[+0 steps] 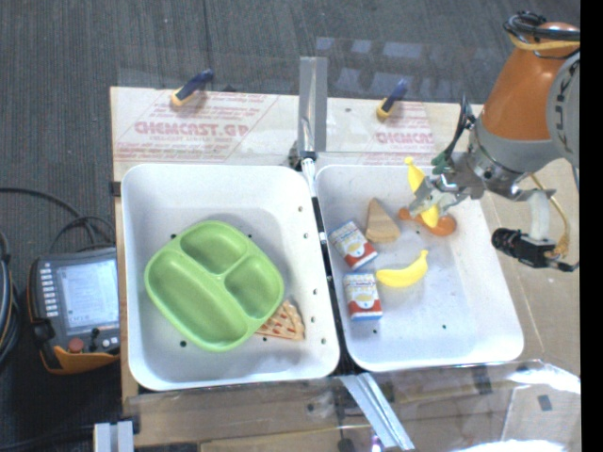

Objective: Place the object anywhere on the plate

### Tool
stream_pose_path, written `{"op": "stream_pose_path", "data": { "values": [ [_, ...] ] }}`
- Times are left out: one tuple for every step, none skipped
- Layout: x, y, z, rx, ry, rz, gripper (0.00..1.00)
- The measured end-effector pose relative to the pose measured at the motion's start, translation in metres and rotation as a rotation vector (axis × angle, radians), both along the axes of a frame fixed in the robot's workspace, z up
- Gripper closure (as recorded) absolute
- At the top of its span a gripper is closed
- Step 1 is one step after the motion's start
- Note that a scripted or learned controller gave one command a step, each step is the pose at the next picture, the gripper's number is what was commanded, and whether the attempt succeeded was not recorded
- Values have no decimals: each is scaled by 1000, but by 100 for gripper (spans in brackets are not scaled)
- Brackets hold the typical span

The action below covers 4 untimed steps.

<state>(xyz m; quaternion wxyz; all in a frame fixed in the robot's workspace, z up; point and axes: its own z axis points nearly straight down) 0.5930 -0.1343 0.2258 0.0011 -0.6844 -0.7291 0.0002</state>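
Note:
A green divided plate lies in the left bin. In the right bin, my gripper hangs low at the far right corner. It is right over a small yellow and orange toy. A yellow piece sticks up just left of the gripper. A yellow banana, a tan bread slice and two small cartons lie to the left of the gripper and nearer the front.
A pizza slice toy lies against the plate's front right edge. A metal post stands behind the divide between the bins. A teach pendant sits left of the bench.

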Motion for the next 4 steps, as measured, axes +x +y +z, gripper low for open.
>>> {"op": "stream_pose_path", "data": {
  "values": [
    [-16, 81, -12, -1, 2, -10, 100],
    [-18, 171, -39, -1, 4, -49, 100],
    [-56, 250, -101, -1, 5, -12, 100],
    [-55, 251, -97, 1, 0, -11, 0]
  ]
}}
